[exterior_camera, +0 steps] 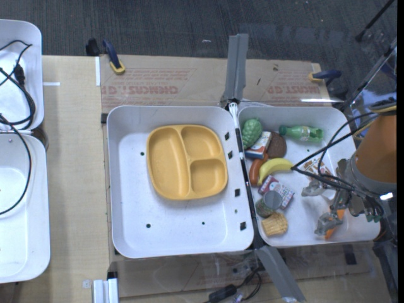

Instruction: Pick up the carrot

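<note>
Where the grey arm with its orange band (384,150) reaches in over the right-hand shallow white plastic bin (328,113), hangs a metal two-finger pincer (329,223), fingers down near the bin's front right corner. Closed around the small orange carrot (333,222), seen between the tips just above the floor. Further left in the same bin: a curved yellow banana (276,167), green plastic bottle (302,132), knobbly green vegetable (252,131), ribbed yellow corn piece (274,225). In the left-hand white bin (126,219), a smooth yellow three-compartment plate (187,161).
</note>
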You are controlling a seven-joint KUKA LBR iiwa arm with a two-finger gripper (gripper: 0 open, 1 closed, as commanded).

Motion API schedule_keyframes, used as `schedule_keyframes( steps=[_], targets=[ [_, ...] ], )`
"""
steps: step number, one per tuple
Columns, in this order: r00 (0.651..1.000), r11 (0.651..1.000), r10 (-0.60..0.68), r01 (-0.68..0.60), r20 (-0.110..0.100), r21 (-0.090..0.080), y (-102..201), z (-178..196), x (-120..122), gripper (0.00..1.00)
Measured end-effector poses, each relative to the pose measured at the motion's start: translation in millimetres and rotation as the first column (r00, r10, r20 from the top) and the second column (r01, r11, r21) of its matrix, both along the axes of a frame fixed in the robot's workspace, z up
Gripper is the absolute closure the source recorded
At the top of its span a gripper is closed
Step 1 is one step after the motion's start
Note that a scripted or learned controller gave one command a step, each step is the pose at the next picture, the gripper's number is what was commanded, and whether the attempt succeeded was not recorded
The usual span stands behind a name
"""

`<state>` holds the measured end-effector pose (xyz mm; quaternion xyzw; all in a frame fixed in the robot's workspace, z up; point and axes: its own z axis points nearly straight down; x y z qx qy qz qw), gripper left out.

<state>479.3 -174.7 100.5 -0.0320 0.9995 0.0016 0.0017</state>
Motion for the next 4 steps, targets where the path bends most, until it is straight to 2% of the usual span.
schedule_keyframes(
  steps=[1, 2, 3, 4],
  targets=[
    [1.0, 1.0, -0.03, 0.03, 0.002, -0.003, -47, -8, 62, 0.0],
    [0.998, 0.998, 0.057, -0.057, 0.025, -0.004, -42, -2, 11, 0.0],
    [0.931, 0.931, 0.364, -0.364, 0.029, -0.008, -37, -2, 14, 0.0],
    [0.897, 0.897, 0.441, -0.441, 0.026, -0.011, -37, -3, 17, 0.0]
  ],
)
